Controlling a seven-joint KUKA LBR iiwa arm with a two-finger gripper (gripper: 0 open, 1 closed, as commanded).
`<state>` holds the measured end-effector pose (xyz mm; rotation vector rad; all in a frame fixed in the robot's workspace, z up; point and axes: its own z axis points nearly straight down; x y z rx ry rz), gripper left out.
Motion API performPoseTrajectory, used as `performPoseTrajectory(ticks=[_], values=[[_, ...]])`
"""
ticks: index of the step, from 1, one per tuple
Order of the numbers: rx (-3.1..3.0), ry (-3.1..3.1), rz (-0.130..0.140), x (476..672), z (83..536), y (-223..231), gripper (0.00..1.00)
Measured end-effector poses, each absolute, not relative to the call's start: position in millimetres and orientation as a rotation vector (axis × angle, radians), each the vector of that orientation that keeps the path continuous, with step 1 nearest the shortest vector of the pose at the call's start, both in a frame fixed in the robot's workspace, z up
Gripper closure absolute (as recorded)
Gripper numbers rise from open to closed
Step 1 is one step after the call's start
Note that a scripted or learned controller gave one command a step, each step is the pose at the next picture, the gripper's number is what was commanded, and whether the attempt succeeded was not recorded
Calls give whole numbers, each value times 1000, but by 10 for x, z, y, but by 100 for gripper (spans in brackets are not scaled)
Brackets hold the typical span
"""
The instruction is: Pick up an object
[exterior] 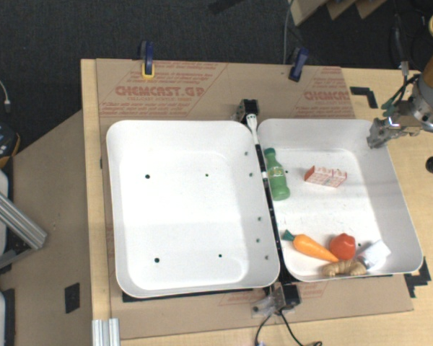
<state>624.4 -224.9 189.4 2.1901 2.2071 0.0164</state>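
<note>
Two shallow white bins sit side by side on the bench (346, 323), over a sheet of brown cardboard (202, 85) clamped at its 12 o'clock edge. The left bin (130, 193) shows a few dark dots on its floor. The right bin (390, 193) holds the objects. A green bottle (277, 174) lies along its 9 o'clock wall, just beside the seam between the bins. A small red and white box (325, 176) rests near the bin's centre, toward 12 o'clock. At the 6 o'clock end lie an orange carrot (310, 246), a red tomato-like piece (343, 246) just beside it, a tan knobbly root (344, 268) touching the near wall, and a small white piece (376, 254) toward 5 o'clock.

The hand (381, 132) hangs at the right bin's 2 o'clock corner, over its rim, well apart from every object. Whether it is spread or pressed together cannot be told; nothing is seen between its tips
</note>
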Motion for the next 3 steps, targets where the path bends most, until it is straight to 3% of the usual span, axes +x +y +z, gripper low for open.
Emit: performPoseTrajectory(ticks=[3], values=[[2180, 2200, 23, 6265, 2209, -2258, 100]])
